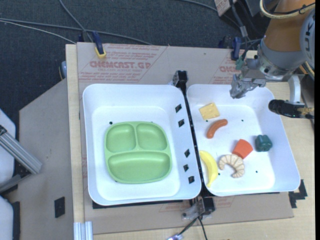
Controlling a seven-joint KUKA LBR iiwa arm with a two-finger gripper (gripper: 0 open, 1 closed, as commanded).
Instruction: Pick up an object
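- Overhead, the camera view shows two shallow white bins side by side on a cardboard-covered bench; the left bin (95, 134) and right bin (280, 164) meet at a dark central divider
- Left bin: holds one green compartment tray (138, 151), lying flat near the middle; three compartments, two small at the top and one long below
- Right bin: holds six small items, all resting on the floor; a yellow cheese wedge (209, 111) toward the upper left; a red sausage (216, 128) just below it; an orange block (242, 148) near the centre; a dark green piece (263, 143) just to its right; a croissant (233, 164) touching the orange block's lower edge; a banana (209, 167) against the left wall, beside the croissant
- Gripper (242, 87): poised over the right bin's upper rim, well apart from every item; fingers point down with nothing between them; how wide they stand cannot be told
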